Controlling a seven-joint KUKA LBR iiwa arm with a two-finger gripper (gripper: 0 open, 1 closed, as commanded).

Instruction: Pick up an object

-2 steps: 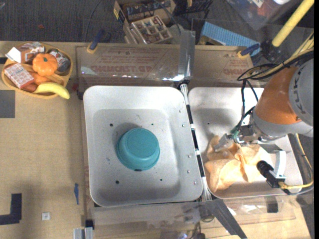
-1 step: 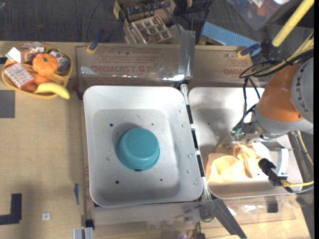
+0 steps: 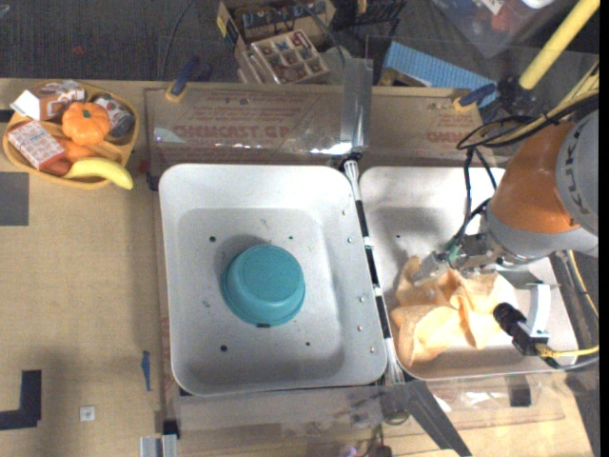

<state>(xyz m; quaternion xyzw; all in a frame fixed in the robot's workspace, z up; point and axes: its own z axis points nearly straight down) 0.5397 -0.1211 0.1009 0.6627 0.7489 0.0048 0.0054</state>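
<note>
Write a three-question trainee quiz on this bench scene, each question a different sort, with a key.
1. True or false: the teal bowl sits in the left bin.
2. Which item lies in the right bin? A) orange cloth B) banana C) book
3. Fill in: the claw hangs over the ___ bin.

Key: 1 true; 2 A, the orange cloth; 3 right.

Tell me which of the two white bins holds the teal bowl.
The left bin: the teal bowl sits upside down near its middle. The right bin holds a crumpled yellow-orange cloth instead, with the gripper over it.
</note>
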